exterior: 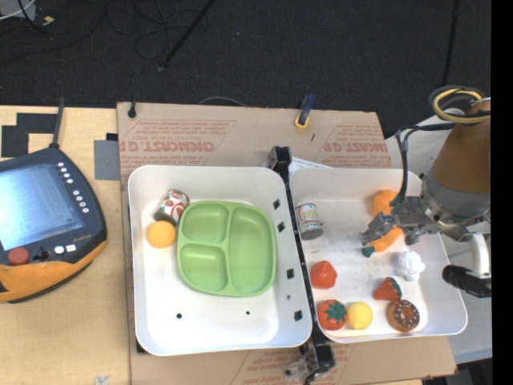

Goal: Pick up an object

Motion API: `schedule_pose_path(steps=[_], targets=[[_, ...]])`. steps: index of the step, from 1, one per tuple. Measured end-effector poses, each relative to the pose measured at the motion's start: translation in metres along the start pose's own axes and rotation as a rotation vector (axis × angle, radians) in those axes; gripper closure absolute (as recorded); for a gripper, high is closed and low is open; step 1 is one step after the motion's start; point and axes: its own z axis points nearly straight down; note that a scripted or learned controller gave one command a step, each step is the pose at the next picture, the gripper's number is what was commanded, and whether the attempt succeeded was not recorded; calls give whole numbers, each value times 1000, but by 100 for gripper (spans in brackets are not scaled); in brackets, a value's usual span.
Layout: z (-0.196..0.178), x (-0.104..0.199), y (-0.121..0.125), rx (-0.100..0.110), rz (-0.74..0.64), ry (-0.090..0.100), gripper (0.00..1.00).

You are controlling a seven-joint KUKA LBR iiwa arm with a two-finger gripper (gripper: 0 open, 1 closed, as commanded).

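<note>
carrot [388, 239]: right bin [345, 189], upper right, lying tilted
gripper [390, 229]: right over carrot, fingers clamped on it
nearby: white lump [410, 265] just below, can [309, 220] to the left
left bin [152, 311]: green tray [226, 247]

The cardboard [240, 139] under the bins bears red print, upside down from this camera, twice along its far edge and again at the near edge; the letters are too blurred to read for certain. The pendant [44, 211] screen's text is illegible.
</note>
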Motion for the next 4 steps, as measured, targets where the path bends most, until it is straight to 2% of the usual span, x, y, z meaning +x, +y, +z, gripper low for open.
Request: schedule_pose_path(steps=[1,2,3,4], targets=[[49,7,5,-2,2,0,0],[81,10,5,-3,-1,-1,0],[69,8,6,-5,3,-1,100],[22,1,-3,-10,10,-3,100]])
